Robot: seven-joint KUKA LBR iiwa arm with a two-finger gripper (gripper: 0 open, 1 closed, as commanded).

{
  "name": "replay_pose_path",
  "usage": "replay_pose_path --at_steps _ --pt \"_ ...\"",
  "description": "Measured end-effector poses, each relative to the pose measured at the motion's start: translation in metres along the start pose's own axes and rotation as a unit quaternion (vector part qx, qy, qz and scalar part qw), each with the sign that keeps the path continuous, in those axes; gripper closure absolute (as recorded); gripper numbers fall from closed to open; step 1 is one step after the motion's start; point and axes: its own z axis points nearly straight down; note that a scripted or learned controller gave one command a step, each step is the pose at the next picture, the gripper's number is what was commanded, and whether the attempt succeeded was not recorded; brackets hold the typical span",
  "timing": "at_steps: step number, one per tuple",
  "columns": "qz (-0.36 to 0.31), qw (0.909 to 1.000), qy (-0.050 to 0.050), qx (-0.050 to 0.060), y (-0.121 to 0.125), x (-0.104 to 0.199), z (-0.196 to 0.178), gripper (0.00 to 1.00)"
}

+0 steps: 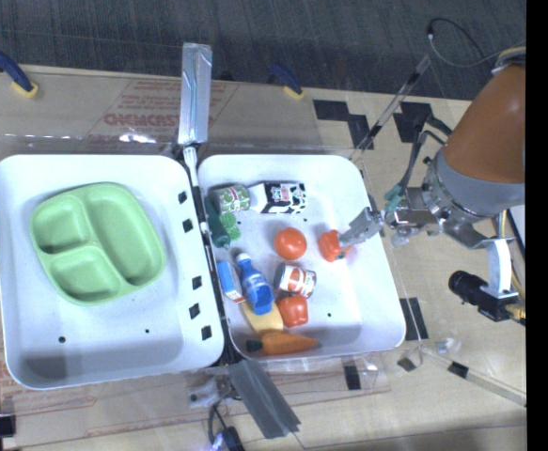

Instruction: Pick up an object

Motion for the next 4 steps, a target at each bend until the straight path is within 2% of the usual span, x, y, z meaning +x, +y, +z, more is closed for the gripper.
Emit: replay_pose_path --at_steps 1,2,3,4 --pt "-0.031 0.9995 0.0 0.001 0.008 0.069 0.066 0.0" --pt "-0.041 0.9992 0.0 0.0 0.108 0.043 0.077 0.0" --pt "-0.123 0.9924 0.0 0.001 0.126 0.08 0.127 0.0" --pt "-0.02 0.9998 0.0 -0.001 0.126 0.027 0.109 0.0"
